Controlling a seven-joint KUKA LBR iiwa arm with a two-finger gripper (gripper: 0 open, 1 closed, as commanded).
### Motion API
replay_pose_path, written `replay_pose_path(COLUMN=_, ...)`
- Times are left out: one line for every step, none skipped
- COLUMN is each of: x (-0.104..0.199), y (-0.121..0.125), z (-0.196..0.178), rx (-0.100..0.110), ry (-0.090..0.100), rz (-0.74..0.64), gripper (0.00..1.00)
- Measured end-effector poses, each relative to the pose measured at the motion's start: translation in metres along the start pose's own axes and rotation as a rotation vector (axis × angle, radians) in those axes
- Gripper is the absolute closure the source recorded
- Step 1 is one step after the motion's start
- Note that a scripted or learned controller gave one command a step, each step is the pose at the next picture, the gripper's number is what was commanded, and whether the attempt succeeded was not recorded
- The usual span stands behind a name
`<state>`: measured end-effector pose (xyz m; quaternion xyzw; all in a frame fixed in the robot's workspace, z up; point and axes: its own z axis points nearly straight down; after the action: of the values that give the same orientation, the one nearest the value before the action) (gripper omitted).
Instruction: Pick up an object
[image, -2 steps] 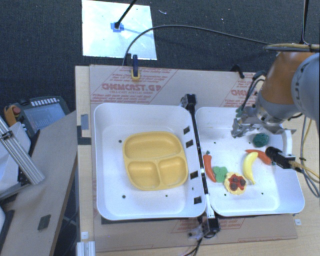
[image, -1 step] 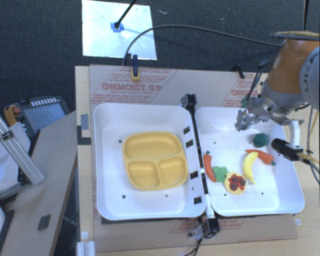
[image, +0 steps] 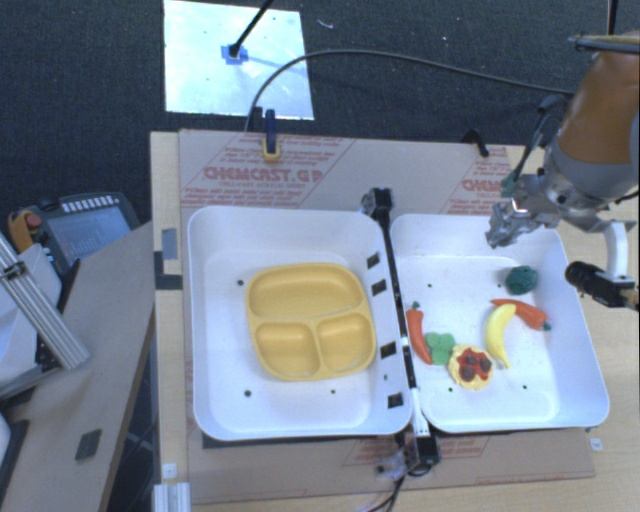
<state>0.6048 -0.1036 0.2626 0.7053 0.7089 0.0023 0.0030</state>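
Camera view — curved banana (image: 499, 334), knobbly broccoli (image: 520, 279).

grey arm reaching in from right, orange-banded wrist, gripper (image: 503, 232) lowered

R bin (image: 575, 395): banana (image: 499, 333), 2 carrots (image: 418, 334) (image: 524, 312), broccoli (image: 520, 279), pizza (image: 471, 366), lying flat, apart.

Both white bins (image: 290, 225) looked like smooth moulded plastic with a faint sheen. The yellow divided tray (image: 305, 320) appeared matt plastic. The toy banana (image: 498, 335), carrot (image: 416, 333) and pizza slice (image: 471, 366) appeared smooth plastic; the dark green broccoli (image: 520, 279) looked rougher. The printed board (image: 300, 170) beneath resembled matt cardboard. The arm's orange band (image: 605, 95) was glossy; the gripper (image: 505, 228) looked metallic.
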Motion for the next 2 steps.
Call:
replay_pose_path(x=0.042, y=-0.016, z=0.011, rx=0.007, ry=0.002, rz=-0.002, gripper=1.00)
replay_pose_path(x=0.089, y=-0.036, z=0.024, rx=0.008, ry=0.002, rz=-0.003, gripper=1.00)
